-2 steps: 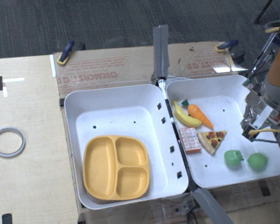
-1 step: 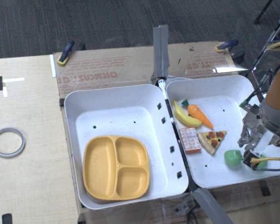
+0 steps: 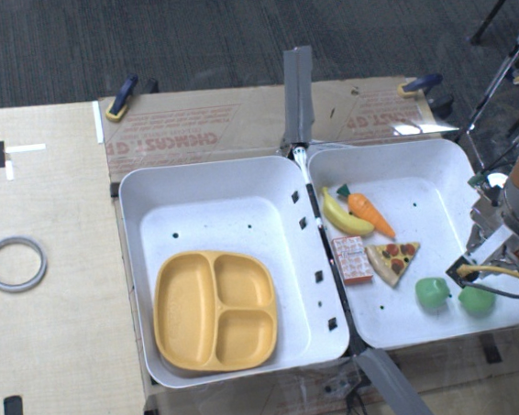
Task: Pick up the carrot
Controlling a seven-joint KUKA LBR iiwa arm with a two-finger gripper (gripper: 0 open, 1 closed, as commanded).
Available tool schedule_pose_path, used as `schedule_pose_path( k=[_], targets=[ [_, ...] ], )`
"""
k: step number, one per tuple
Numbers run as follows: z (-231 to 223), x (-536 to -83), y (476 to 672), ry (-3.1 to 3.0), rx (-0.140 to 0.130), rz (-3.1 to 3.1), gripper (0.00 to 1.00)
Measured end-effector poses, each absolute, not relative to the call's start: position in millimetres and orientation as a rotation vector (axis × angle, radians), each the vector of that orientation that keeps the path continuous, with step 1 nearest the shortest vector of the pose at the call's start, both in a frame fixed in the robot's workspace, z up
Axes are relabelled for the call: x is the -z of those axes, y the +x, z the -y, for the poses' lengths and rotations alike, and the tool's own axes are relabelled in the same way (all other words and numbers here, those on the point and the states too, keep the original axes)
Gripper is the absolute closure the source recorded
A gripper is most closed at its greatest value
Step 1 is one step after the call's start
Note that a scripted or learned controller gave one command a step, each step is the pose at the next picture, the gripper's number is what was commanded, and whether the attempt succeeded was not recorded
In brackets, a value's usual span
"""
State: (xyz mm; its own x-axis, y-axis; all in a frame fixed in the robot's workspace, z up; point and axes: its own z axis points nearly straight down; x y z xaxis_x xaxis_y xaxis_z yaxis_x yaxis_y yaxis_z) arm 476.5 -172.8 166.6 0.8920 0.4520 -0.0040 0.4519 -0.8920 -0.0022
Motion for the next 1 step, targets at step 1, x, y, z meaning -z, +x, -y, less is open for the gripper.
schedule_pose_path(
  k=[1],
  targets=[
    [172.8, -174.5, 476.5, -3.052, -0.013, 0.734, 1.00]
  ],
)
